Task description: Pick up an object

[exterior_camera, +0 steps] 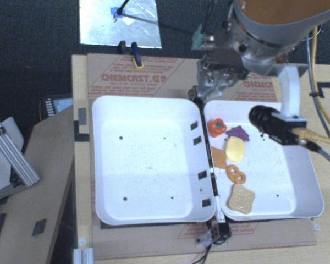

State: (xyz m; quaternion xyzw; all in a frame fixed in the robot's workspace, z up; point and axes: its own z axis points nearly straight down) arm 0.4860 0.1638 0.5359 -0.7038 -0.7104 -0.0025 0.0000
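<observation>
We find the tool (212,87) poised at the far rim of the bins; whether it is open or closed we cannot tell. The objects cluster in the right bin (297,191) against the divider: tomato (216,127), purple piece (238,131), yellow piece (235,149), pretzel (236,174), cracker (241,198). We judge that crowding risks a glancing or double grasp.

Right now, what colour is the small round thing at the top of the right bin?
Orange-red, seen in the camera view.
</observation>
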